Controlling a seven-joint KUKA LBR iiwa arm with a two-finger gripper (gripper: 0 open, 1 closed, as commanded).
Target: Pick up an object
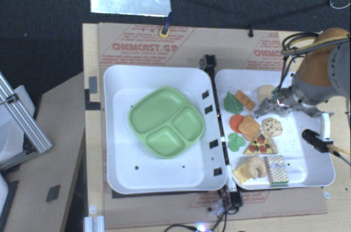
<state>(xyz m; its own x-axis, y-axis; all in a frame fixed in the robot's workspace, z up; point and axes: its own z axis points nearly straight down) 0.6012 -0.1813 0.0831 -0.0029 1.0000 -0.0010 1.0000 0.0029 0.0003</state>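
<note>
Grey pincer (269,106) blurred, beige food (265,92) half-hidden

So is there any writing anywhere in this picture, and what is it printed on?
"CHEMCAST GP": red print on the brown protective sheet under the bins, repeated in slanted rows; clearest above the left bin.
Smaller red lines beneath each "CHEMCAST GP": too small to read.
Same red print at the sheet's upper right: too blurred to read for sure.
Patterned box in the right bin: no legible text.

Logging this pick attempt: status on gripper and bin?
Gripper low in right bin, above cookie; fingers unreadable. Nothing seen held. Toy food crowded: pizza slice and orange block close by.
</note>
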